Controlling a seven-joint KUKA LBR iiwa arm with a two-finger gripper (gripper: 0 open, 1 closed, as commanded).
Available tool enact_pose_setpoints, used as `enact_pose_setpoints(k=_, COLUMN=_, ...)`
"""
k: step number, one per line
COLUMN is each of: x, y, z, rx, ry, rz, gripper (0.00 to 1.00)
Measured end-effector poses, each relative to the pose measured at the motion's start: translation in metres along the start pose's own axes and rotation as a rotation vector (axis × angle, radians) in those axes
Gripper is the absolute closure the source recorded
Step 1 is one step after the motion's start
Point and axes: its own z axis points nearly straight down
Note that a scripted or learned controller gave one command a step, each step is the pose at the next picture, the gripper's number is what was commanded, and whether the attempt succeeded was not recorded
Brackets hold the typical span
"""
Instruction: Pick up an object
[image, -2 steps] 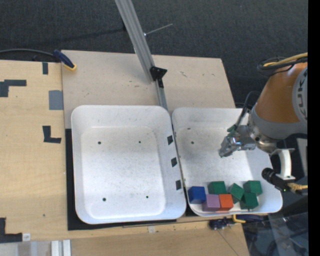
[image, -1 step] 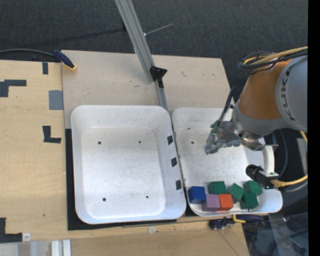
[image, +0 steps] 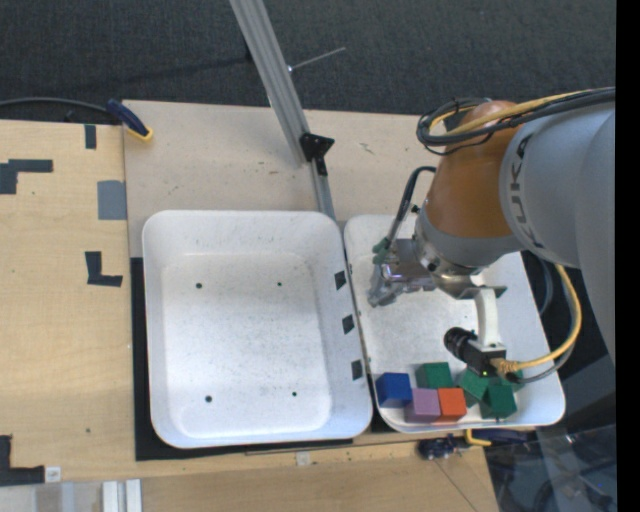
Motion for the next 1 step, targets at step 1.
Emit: enact_pose_setpoints(k=1, x=0.0556, y=-0.0054, z=-0.0127, rx=-0.001, ry=0.000, rz=0.000, gripper=1.00)
